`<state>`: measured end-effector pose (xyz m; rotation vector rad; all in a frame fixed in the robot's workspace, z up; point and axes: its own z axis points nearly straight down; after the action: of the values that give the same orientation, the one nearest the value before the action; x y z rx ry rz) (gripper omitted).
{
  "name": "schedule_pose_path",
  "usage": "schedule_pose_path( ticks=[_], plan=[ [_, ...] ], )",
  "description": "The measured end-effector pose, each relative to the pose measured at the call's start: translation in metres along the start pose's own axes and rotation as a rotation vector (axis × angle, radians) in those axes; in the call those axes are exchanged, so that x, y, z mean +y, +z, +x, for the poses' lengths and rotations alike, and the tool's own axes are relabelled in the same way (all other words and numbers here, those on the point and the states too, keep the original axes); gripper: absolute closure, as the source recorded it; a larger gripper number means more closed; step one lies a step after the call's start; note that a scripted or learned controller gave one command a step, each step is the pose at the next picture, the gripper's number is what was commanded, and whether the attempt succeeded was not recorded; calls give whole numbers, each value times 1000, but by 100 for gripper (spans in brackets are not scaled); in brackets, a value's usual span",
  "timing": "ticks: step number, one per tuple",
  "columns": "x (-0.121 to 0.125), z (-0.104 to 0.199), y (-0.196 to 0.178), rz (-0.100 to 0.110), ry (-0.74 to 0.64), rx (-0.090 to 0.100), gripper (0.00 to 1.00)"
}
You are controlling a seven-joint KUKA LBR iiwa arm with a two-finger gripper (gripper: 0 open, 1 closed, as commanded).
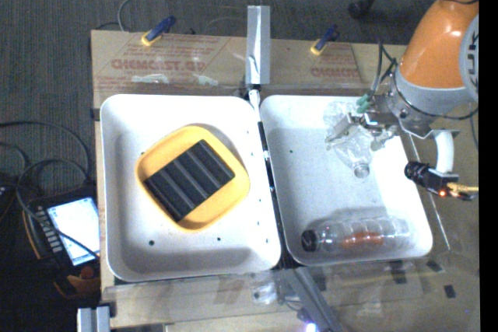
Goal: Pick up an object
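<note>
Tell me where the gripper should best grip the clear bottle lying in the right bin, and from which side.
Probably mid-body, from above. The clear bottle lies on its side along the right bin's near wall, dark cap pointing left, so fingers should straddle its round barrel across its length.

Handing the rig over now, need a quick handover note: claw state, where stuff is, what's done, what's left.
Claw: low in the right bin, at its upper part, in among a crumpled clear plastic piece. Whether it grips anything cannot be told from this view.
Plastic bottle: on its side along the right bin's near wall, dark cap pointing left, apart from the claw.
Yellow tray with black ridged insert: flat in the middle of the left bin, untouched.
Done: arm has reached the right bin.
Left: confirm a grasp and lift; nothing is visibly raised yet.
</note>
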<state>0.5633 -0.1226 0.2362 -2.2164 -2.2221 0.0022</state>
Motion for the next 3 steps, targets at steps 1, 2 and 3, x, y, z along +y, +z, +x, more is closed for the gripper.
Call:
schedule_pose_path(
  ticks=[1, 2, 3],
  plan=[
    [16, -50, 25, -2, -52, -3, 0],
    [-78, -56, 58, -1, -40, 1, 0],
    [8, -83, 142, -6, 76, 4, 0]
  ],
)
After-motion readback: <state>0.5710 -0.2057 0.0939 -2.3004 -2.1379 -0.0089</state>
